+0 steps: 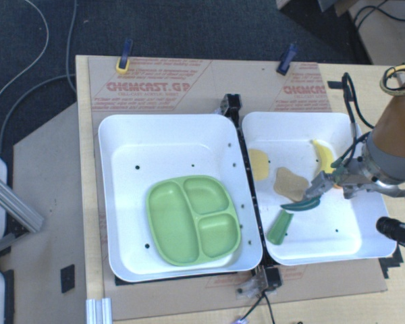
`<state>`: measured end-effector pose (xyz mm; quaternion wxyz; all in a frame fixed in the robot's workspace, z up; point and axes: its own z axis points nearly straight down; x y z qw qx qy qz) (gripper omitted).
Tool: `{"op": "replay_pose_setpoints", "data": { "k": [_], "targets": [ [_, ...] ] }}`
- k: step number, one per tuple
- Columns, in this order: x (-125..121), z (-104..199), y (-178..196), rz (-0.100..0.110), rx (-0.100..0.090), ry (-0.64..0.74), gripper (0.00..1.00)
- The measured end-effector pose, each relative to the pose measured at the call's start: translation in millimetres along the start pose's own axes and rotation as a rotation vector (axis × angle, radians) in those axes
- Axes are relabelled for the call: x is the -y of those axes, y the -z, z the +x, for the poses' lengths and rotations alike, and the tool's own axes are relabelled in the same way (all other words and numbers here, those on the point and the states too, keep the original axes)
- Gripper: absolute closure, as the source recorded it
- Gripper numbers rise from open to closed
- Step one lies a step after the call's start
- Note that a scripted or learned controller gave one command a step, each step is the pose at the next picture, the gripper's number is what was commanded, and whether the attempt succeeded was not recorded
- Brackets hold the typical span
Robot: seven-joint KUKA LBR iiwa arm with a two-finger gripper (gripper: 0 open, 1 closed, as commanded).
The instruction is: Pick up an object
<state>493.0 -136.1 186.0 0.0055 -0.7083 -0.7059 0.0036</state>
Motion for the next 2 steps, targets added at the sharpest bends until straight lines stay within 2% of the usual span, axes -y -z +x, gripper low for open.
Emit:
{"op": "replay_pose_setpoints", "data": {
  "k": [1, 2],
  "targets": [
    [-2.9, 0.2, 5.4, -0.012, 0.002, 0.003, 0.00],
    [-0.5, -0.5, -58.4, -0.005, 0.000, 0.002, 0.00]
  ]
}}
